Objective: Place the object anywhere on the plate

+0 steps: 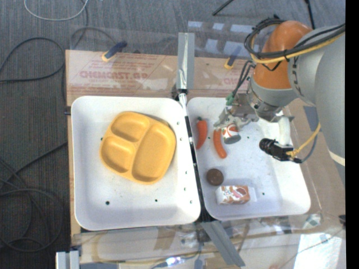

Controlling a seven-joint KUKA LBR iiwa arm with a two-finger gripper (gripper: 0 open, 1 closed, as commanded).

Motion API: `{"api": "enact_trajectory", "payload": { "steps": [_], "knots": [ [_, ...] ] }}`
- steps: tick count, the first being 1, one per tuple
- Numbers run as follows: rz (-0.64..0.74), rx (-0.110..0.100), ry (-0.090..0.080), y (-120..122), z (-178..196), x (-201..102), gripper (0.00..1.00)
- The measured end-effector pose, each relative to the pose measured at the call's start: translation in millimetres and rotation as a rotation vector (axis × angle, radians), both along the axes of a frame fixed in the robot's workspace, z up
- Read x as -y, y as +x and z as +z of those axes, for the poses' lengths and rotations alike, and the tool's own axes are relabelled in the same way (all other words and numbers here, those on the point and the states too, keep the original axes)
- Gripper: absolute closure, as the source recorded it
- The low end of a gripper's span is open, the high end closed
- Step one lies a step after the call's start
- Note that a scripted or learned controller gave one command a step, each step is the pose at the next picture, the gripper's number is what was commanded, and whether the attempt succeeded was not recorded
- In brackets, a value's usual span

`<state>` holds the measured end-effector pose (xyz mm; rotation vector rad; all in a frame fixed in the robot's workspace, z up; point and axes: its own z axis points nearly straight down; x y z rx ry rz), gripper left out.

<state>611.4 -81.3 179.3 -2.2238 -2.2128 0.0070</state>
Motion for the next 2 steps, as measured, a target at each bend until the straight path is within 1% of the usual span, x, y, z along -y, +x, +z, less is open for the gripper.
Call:
{"api": "enact_trajectory", "payload": {
  "steps": [1,2],
  "knots": [
    [0.002,-0.001,-0.001,-4.4,-0.2,-88.9,1.00],
    [0.470,0.000,0.002,23.0,-0.2,-162.1,1.00]
  ]
}}
